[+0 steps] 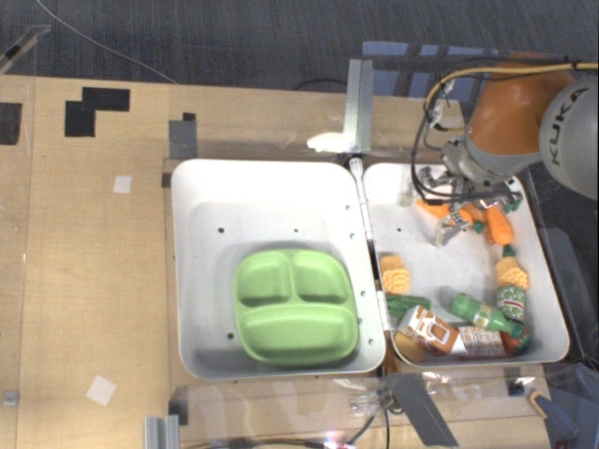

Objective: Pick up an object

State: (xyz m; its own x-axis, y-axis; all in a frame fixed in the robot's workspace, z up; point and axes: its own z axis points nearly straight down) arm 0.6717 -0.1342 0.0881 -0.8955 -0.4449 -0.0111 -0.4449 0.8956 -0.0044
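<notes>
One arm reaching down into right bin, jaws' state unclear, beside carrot.

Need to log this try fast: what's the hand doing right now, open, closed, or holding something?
Hand: low in the right bin beside the orange carrot; open or closed cannot be told.

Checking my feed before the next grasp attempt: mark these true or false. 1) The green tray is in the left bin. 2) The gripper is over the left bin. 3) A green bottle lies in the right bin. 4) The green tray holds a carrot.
1) True: the green tray lies in the left bin.
2) False: the gripper is over the right bin.
3) True: the green bottle lies near its front.
4) False: the carrot lies in the right bin.
</notes>
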